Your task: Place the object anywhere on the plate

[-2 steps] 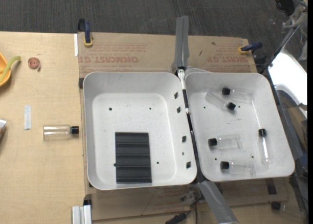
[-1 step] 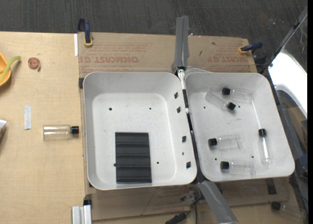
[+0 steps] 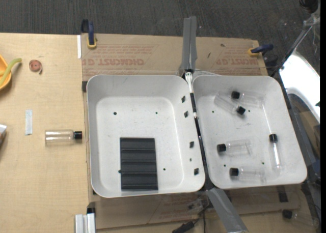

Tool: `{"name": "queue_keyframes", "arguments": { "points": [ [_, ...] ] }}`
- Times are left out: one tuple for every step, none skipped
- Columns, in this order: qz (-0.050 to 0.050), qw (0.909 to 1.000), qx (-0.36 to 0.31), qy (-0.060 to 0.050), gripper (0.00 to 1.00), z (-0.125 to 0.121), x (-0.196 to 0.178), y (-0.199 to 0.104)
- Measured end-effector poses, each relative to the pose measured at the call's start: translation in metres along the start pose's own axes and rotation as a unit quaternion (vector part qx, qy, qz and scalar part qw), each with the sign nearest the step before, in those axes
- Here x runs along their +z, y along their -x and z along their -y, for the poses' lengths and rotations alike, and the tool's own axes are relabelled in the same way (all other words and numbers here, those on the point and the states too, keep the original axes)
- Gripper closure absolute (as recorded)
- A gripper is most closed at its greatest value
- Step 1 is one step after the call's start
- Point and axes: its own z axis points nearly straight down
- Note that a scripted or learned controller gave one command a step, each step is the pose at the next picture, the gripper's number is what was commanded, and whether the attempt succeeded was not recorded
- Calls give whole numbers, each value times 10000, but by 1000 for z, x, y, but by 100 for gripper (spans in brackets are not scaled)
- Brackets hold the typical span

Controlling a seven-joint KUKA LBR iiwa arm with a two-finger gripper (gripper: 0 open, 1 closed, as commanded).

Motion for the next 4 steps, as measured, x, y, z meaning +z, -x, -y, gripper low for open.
{"name": "queue_keyframes", "arguments": {
  "points": [
    [0, 9999, -150, -4, 0, -30, -1, 62],
    [-4, 10000, 3, 1, 0, 5, 0, 14],
    [4, 10000, -60, -5, 0, -34, 0, 47],
    [-9, 10000, 10, 2, 0, 29, -1, -6]
  ]
}}
